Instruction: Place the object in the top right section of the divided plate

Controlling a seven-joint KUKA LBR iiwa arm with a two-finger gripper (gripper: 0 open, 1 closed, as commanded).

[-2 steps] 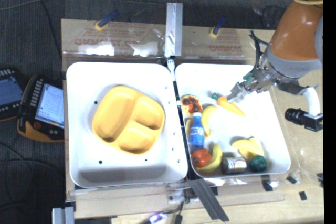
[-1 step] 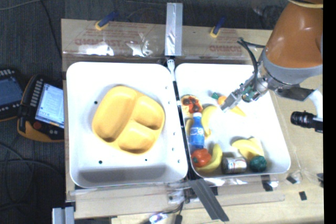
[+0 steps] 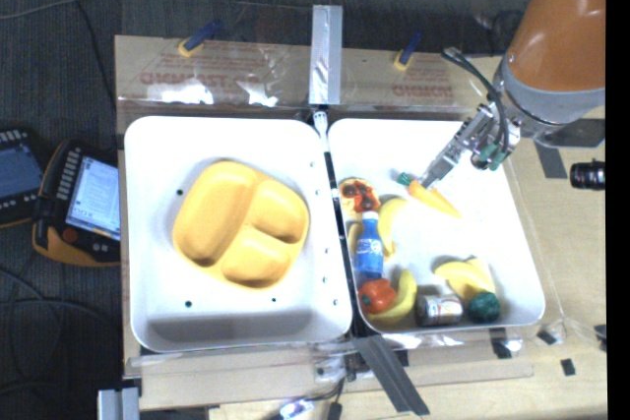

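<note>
The yellow divided plate [image 3: 240, 222] lies in the left white bin [image 3: 148, 310], with three hollow sections. A small orange toy carrot [image 3: 433, 198] with a green top lies tilted in the upper middle of the right bin [image 3: 517, 241]. My gripper [image 3: 429, 180] reaches down from the upper right, and its tip meets the carrot's upper end, near the green top. The grey wrist and orange band stand above the right bin's far corner.
The right bin also holds a blue bottle [image 3: 369, 248], a red tomato [image 3: 375, 294], bananas [image 3: 399, 293], a metal can [image 3: 440, 310], a dark green piece [image 3: 482, 307] and a yellow fruit [image 3: 463, 275]. A device with a screen [image 3: 89, 202] sits left of the bench.
</note>
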